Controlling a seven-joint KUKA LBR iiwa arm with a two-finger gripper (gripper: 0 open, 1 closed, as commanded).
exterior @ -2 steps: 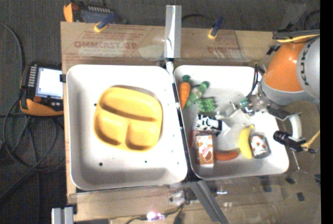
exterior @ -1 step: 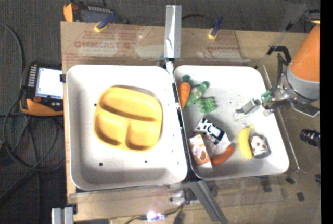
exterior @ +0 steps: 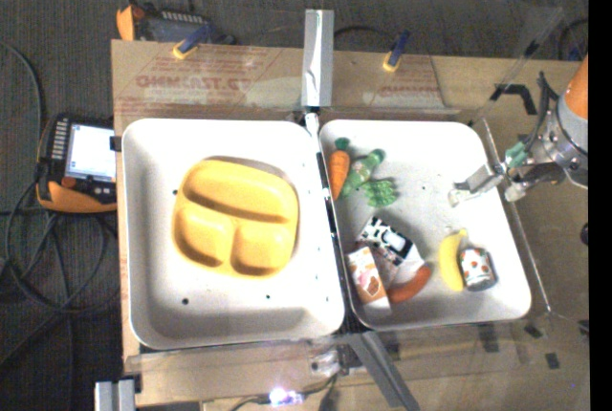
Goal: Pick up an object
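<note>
A dark grey carpeted floor (exterior: 57,27) surrounds the worktop (exterior: 220,79), whose brown cardboard-like top carries mirrored red print. 2 clamps with blue handles (exterior: 191,40) (exterior: 394,50) grip its far edge. Thin cables (exterior: 29,237) trail over the floor, where an orange-cased handheld screen (exterior: 76,161) glows. A small bright light (exterior: 280,396) shines at the near edge.

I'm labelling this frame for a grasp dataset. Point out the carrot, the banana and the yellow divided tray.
carrot (exterior: 338,172): camera view, middle of its orange body.
banana (exterior: 449,262): camera view, middle of the yellow peel.
yellow divided tray (exterior: 236,217): camera view, on the ridge between its compartments.
</note>
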